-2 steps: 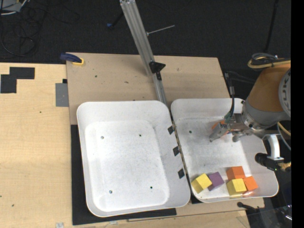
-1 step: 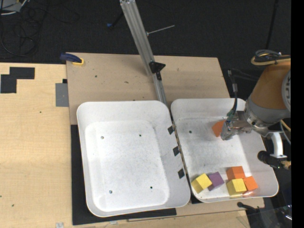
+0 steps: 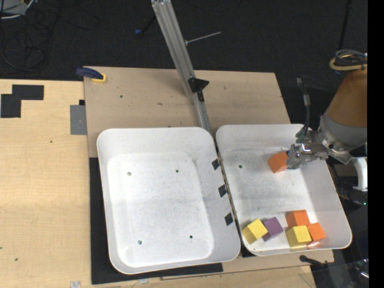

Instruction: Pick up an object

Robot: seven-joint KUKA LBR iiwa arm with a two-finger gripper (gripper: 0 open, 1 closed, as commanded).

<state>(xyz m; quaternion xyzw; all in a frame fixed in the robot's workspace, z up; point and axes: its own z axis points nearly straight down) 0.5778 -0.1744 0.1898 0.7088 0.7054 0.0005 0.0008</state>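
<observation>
- clustered blocks (image 3: 287, 227) lie nearest, well below the orange cube (image 3: 277, 161).
- gripper (image 3: 295, 156) touches that cube's right side; can't tell its grip.
- judge: verify a pinch, then lift slowly.

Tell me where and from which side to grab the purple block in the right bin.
Take the purple block from above, probably across its far and near faces: the yellow block crowds its left side, while the other cubes sit a little off to its right. The tool is by the lone orange block.
</observation>
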